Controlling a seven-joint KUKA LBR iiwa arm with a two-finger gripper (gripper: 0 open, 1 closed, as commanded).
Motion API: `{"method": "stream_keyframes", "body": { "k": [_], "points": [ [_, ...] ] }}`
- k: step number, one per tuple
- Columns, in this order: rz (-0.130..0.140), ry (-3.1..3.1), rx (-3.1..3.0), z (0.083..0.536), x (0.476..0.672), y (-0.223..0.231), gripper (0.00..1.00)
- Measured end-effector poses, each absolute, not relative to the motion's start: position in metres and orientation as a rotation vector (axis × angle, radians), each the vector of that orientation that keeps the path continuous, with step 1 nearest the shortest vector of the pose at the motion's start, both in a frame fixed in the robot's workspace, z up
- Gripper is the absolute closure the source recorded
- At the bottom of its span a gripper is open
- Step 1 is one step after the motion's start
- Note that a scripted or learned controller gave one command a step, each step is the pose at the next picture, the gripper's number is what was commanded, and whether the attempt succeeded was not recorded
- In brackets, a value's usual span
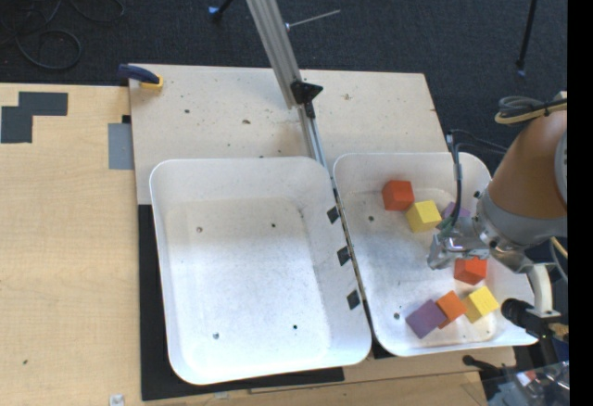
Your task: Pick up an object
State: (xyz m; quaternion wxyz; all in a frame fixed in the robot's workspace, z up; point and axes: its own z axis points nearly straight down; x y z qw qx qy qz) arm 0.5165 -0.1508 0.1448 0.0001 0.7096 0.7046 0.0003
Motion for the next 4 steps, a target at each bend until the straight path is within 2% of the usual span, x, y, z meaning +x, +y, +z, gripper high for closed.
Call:
{"method": "stream_keyframes", "body": {
  "k": [2, 4],
  "points": [
    [0.003, 2.221, 2.218, 0.246, 0.525, -0.145, 1.00],
    [-0.001, 2.228, 2.221, 0.242, 0.529, -0.050, 1.00]
  ]
}}
